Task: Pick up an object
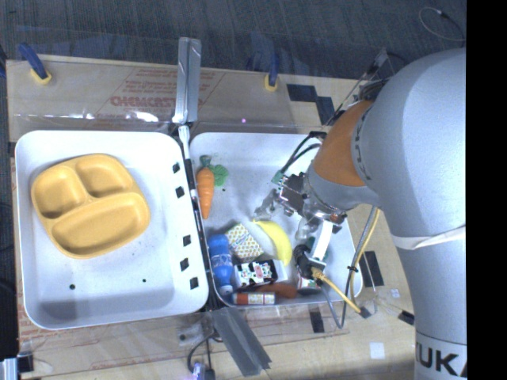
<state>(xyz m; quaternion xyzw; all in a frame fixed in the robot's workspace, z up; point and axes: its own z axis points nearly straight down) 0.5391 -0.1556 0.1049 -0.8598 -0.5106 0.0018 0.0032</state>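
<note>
- Nearest the camera, at the lower right, the white letters "UKA" are read on the grey arm (428,149); the start of the word is cut off.
- Along the front wall of the right bin (238,145), a red-brown pen-like stick (261,297) is laid lengthwise; any printing on it is too small to be read.
- Just behind it, a small carton (257,272) with a black, white and red print is seen, but its label cannot be made out.
- A blue bottle (219,260) is placed beside the carton, against the bin's left wall, and no label text can be read.
- A packet with a yellow-and-dark diamond pattern (244,242) is found just behind the bottle and carton.
- A banana (276,238) is laid next to the packet, toward the middle of the bin.
- The gripper (293,212) is held low over the right bin, just beside the banana; whether it is apart or together cannot be told, and nothing is seen gripped.
- The orange band (344,153) is seen above the wrist.
- A toy carrot (205,190) with a green top is laid farther back, by the left wall.
- In the left bin (24,307), a yellow divided plate (89,204) is set.
- Farthest away, red lettering (142,100) resembling "CHEMCAST" is printed on the board behind the bins.
</note>
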